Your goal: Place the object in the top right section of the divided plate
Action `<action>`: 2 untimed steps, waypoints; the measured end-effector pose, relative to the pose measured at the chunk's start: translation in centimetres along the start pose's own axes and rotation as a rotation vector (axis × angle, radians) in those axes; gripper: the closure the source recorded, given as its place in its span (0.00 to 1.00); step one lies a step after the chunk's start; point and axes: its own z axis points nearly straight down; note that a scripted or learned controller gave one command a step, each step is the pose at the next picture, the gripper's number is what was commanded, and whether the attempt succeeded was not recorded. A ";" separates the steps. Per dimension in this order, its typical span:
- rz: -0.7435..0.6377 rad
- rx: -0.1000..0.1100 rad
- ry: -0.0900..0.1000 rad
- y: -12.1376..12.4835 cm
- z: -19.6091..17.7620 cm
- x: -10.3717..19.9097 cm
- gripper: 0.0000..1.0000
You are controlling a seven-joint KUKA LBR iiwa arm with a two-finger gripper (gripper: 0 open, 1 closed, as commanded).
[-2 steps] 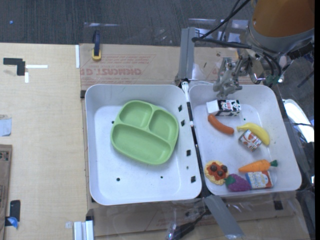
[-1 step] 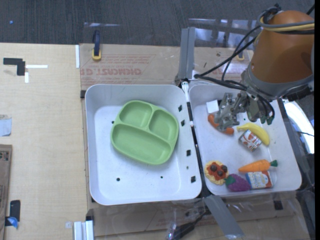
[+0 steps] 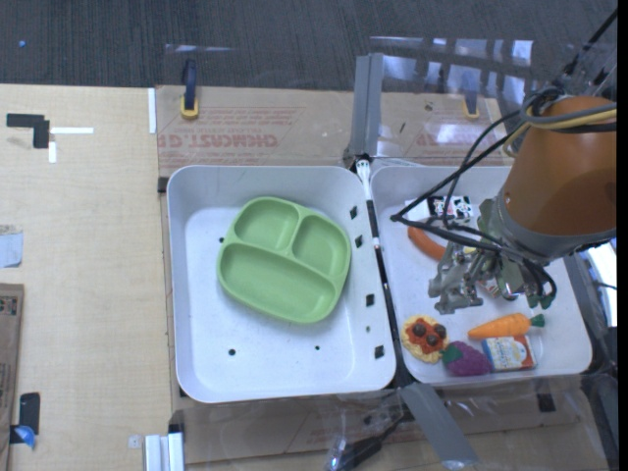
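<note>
A green divided plate [image 3: 285, 259] lies in the left bin [image 3: 196, 361], with all three sections bare. My gripper [image 3: 453, 292] hangs low over the middle of the right bin [image 3: 579, 346], above its floor. Around it lie toy foods: an orange chili-like piece [image 3: 424, 240] to its upper left, a carrot [image 3: 502, 326] to its lower right, a small pizza [image 3: 425, 338] below it, purple grapes [image 3: 464, 358] and a small carton [image 3: 510, 353] near the front edge. I see nothing clearly between the fingers.
The raised rims of the two bins meet in a ridge [image 3: 376, 263] between plate and gripper. A black-and-white item [image 3: 449, 207] lies at the back of the right bin. A metal frame [image 3: 442, 67] stands behind the bins.
</note>
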 end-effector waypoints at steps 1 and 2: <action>-0.228 -0.001 -0.002 7.0 3.4 -5.6 1.00; -0.299 -0.001 -0.005 12.1 -2.6 -11.6 1.00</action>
